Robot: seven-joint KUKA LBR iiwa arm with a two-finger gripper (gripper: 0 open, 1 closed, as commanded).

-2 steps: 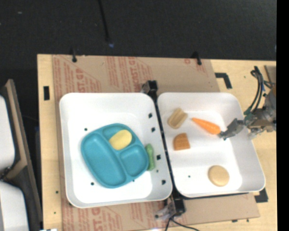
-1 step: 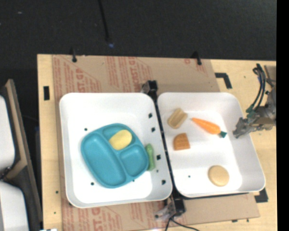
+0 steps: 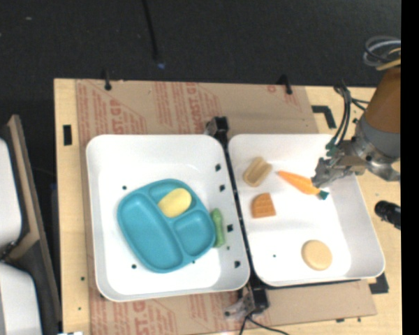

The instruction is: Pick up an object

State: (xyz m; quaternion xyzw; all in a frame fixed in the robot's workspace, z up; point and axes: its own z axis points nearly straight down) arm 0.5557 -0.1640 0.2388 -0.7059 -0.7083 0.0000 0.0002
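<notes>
The right bin [image 3: 349,236] holds an orange carrot [image 3: 295,181] lying slantwise with its green tip towards the lower right. My gripper [image 3: 323,175] hangs over that green end, low in the bin and right at the carrot's tip. Whether it touches the carrot is unclear from this slant. A tan bread roll [image 3: 256,172] lies to the carrot's left. Below the roll is an orange square wafer [image 3: 263,206]. A round tan biscuit [image 3: 317,254] sits near the bin's front.
The left bin [image 3: 105,187] bears a blue divided plate [image 3: 153,232] with a yellow lump [image 3: 174,202] in its top compartment. A green pod [image 3: 217,227] lies against the plate's right edge. The arm's cables stand at the far right.
</notes>
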